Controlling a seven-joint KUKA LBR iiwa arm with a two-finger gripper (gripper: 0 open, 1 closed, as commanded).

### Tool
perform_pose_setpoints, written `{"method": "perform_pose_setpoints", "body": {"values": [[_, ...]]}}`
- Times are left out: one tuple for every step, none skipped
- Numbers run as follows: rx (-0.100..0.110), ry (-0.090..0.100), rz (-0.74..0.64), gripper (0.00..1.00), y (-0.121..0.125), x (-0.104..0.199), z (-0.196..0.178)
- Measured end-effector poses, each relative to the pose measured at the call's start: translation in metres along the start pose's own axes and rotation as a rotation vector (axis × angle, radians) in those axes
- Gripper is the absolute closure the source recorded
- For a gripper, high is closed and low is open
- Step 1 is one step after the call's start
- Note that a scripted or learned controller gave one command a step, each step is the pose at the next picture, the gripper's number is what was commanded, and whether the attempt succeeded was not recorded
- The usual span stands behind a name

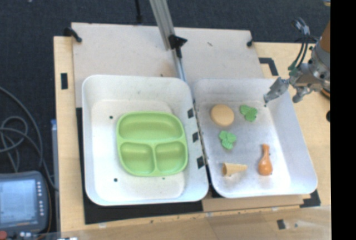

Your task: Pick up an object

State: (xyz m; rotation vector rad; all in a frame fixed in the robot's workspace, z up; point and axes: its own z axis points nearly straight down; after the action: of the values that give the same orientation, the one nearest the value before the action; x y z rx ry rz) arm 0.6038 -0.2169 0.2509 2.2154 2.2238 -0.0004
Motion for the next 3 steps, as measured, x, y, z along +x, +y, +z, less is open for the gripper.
{"method": "perform_pose_setpoints", "body": {"values": [[0.001,-0.001,-0.001,0.00,0.000,0.000,0.000],[0.004,0.000,0.000,0.00,0.005,-0.001,0.043],[0.006,0.001,0.003,0.00,-0.005,0.004,0.094]]}}
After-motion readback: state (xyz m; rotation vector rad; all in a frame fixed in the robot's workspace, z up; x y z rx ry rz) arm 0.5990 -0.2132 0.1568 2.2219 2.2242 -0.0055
